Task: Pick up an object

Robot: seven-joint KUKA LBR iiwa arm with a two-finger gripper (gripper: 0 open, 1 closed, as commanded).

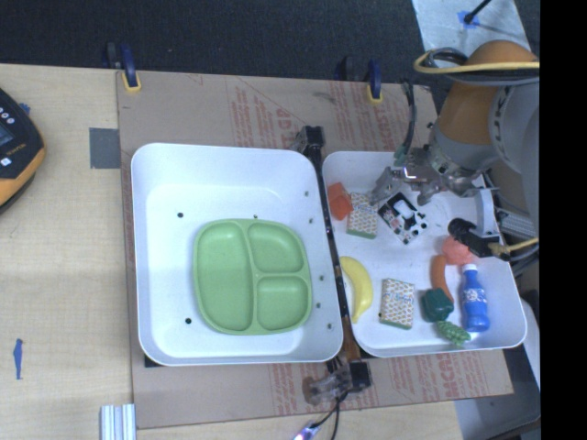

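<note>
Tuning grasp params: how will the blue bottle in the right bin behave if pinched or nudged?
The blue bottle lies on its side, so a nudge across its round body will probably roll it. It looks like smooth plastic, likely slick under pads. It seems small and toy-like, so probably light. The green item beside it may block a roll that way.

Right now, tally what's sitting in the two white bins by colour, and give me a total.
Green: 2, the divided plate and the small green toy
Yellow: 1, the banana
Orange-red: 2, the block and the carrot-like piece
Blue: 1, the bottle
Patterned: 2, the upper packet and the lower packet
Total: 8
</note>
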